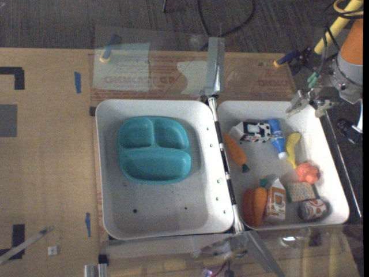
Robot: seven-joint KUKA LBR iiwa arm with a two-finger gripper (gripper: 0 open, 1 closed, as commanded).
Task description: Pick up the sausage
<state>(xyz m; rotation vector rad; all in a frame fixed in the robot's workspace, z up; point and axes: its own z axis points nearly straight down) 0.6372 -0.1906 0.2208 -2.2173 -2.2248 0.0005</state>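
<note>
The sausage [248, 206], a short reddish-brown piece, lies at the front left of the right bin [340, 203]. It is pressed against an orange carrot with a green top [260, 202]. My gripper [306, 106] hangs over the back right rim of that bin, far from the sausage. Its fingers [294, 105] are spread open, with nothing between them.
The right bin also holds a cow-patterned carton [254, 131], a blue bottle [278, 139], a yellow piece [294, 148], a second carrot [235, 150], an orange-pink toy [308, 172], a juice box [277, 203], a waffle [301, 191] and a can [313, 209]. A teal divided plate [154, 149] sits in the left bin [109, 212].
</note>
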